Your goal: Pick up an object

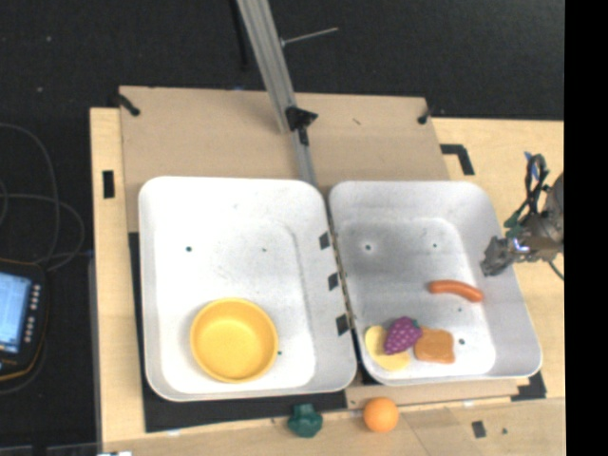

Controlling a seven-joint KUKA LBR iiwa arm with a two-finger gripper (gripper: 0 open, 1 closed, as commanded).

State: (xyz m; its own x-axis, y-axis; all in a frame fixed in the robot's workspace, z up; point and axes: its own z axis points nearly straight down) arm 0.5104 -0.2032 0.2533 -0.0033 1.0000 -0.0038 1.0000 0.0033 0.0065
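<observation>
- Gripper (498,256) sits at the right edge of the right bin (408,202), just above the rim; whether it is wide or narrow cannot be told, and nothing shows in its grasp.
- An orange sausage-shaped toy (455,291) lies in the right bin, near its right wall and just beside the gripper.
- Toward that bin's front edge, a purple grape bunch (403,332) rests on a yellow piece (385,347), with an orange-brown piece (436,347) touching beside it.
- A yellow bowl (234,339) stands upright in the left bin (228,217), near its front left corner.
- On the bench, past the bins' front edge, an orange ball (380,414) and a green item (305,421) lie near each other.
</observation>
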